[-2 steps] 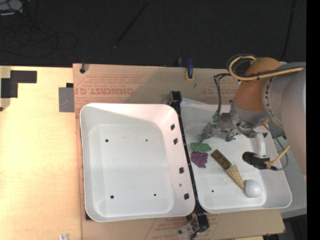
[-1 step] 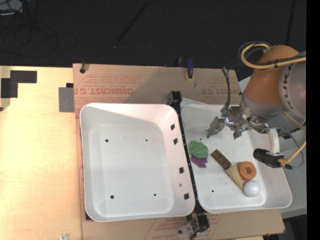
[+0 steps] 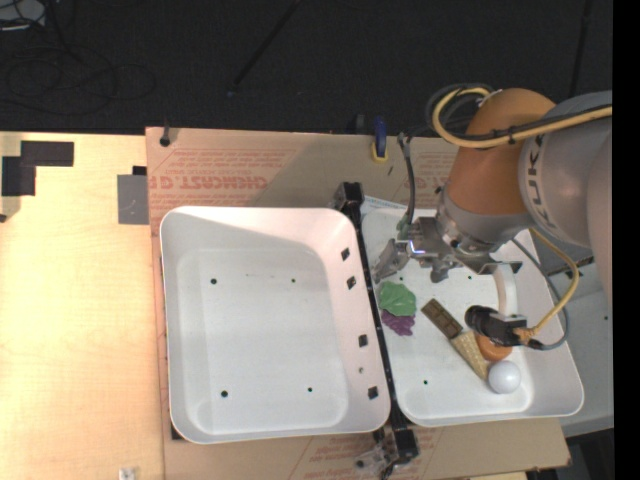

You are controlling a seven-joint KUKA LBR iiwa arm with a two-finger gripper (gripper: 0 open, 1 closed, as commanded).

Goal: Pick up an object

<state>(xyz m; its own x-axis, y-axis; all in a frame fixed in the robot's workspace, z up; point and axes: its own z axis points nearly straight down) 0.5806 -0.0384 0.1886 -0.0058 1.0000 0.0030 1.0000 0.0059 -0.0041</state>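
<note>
My gripper [image 3: 412, 268] hangs over the back left part of the right bin [image 3: 560, 393], open, with nothing between its fingers. Just below it in the view lies a green leafy toy [image 3: 397, 297] with a small purple piece [image 3: 400, 323] at its near edge. To the right of these, a brown block [image 3: 440, 316] lies at a slant. Further toward the front right sit a tan cone [image 3: 469, 351], a white ball [image 3: 505, 376] and a small orange thing [image 3: 493, 348], all close together.
The left bin [image 3: 180, 268] stands beside the right one, with a black divider rail [image 3: 365, 298] between them. The grey and orange arm [image 3: 510, 168] comes in from the right above the right bin's back half. Pale bench surface [image 3: 70, 318] lies to the left.
</note>
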